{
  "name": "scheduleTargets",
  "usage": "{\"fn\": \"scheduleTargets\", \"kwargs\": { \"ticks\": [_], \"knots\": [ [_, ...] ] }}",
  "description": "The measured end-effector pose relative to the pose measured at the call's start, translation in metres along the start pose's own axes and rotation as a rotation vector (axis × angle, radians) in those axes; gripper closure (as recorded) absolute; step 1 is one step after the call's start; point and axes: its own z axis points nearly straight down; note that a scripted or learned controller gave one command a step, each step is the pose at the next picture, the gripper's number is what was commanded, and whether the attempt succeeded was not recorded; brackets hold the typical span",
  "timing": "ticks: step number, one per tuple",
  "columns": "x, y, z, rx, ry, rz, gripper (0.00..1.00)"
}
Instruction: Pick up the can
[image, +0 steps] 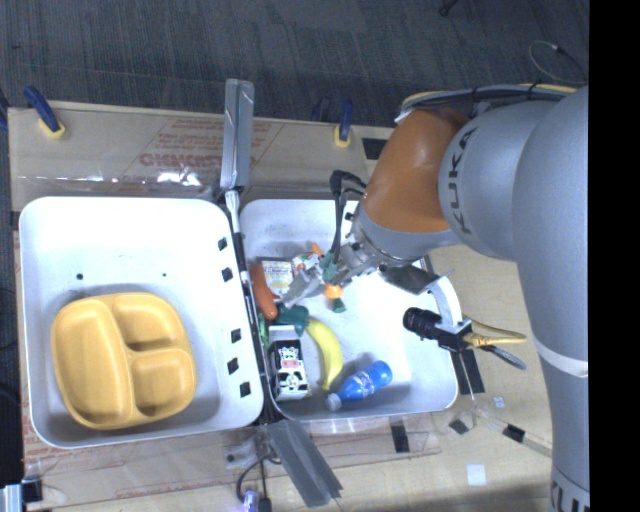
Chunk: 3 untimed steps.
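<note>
Desk (130, 140): I see a brown, board-covered top carrying both bins, with blue clamps on its far edge.
Arm (520, 190): it reaches in from the right, grey, and its orange band sits over the far right part of the right bin.
Left bin (60, 225): white and shallow, touching the right bin along a shared divider.
Right bin (420, 380): white and shallow, and all the small items lie in it, mostly crowded toward its left side.
Yellow tray (122, 352): a divided dish lying flat in the near left part of the left bin.
Pincer (326, 270): it is down among the clutter in the far left part of the right bin. From my view I cannot tell how wide it stands or whether it has anything.
Banana (326, 350): it lies near the middle of the right bin, just beside the carton.
Blue bottle (364, 381): it lies on its side by the near wall, its pale cap just by the banana's near end.
Carton (289, 369): black-and-white print, against the bin's left wall.
Orange stick (262, 290): it lies along the left wall, beyond the carton.
Packet (278, 271): printed wrapper just left of the pincer.
Can: I cannot pick it out for certain in the pile around the pincer.
</note>
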Motion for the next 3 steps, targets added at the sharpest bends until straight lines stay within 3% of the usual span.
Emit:
{"fn": "scheduleTargets", "kwargs": {
  "ticks": [1,2,3],
  "knots": [
    [-0.035,0.004,0.093,-0.001,0.001,0.106,0.00],
    [-0.101,0.054,0.098,-0.003,0.001,0.111,0.00],
    [-0.098,0.055,0.092,0.003,0.004,0.101,1.00]
  ]
}}
